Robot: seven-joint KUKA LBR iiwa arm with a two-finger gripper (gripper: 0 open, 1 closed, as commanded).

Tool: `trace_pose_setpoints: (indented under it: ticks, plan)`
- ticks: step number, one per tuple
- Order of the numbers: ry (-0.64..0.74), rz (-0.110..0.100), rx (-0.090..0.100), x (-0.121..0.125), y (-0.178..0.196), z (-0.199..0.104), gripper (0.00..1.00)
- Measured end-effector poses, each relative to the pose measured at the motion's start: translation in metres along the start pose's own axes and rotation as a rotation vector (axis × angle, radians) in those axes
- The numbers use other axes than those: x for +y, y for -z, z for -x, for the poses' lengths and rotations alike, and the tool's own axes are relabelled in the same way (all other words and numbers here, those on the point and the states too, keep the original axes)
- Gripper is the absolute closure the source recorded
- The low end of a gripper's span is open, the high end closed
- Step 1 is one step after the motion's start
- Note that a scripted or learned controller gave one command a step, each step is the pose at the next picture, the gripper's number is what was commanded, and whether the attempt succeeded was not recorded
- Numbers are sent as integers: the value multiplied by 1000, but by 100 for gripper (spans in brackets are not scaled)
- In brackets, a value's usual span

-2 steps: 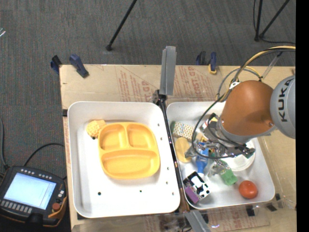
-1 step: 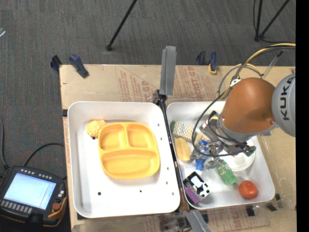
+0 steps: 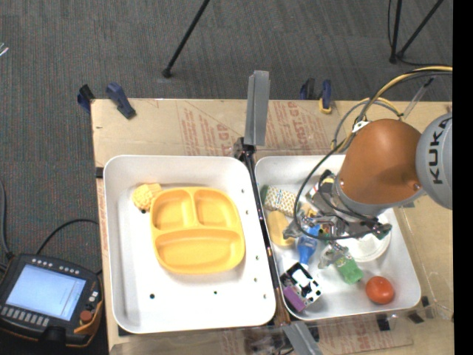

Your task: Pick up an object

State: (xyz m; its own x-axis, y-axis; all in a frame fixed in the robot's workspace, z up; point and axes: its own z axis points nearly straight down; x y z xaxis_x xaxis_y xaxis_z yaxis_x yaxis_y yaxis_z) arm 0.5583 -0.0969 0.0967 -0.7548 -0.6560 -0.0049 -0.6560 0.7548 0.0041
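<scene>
Arm's orange wrist band (image 3: 380, 161) covers much of the right white bin (image 3: 408, 272). The gripper (image 3: 332, 237) sits low among clutter; cannot tell its state. Under it: blue item (image 3: 307, 251), green block (image 3: 350, 271), both partly hidden. Near that bin's front edge: red ball (image 3: 380, 290), black-and-white cube (image 3: 304, 282). Left of it, the left white bin (image 3: 126, 272) holds a yellow divided plastic tray (image 3: 197, 229), small yellow lump (image 3: 145, 194) touching the tray's corner. Bins rest on a cardboard-covered bench (image 3: 170, 124); dark carpet (image 3: 74, 35) around, tripod legs (image 3: 192, 28) behind.
</scene>
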Motion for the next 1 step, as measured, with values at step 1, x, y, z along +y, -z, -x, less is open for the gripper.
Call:
trace_pose_setpoints:
  ticks: [1]
  plan:
    - [-10,-1,3,7,-10,9,0]
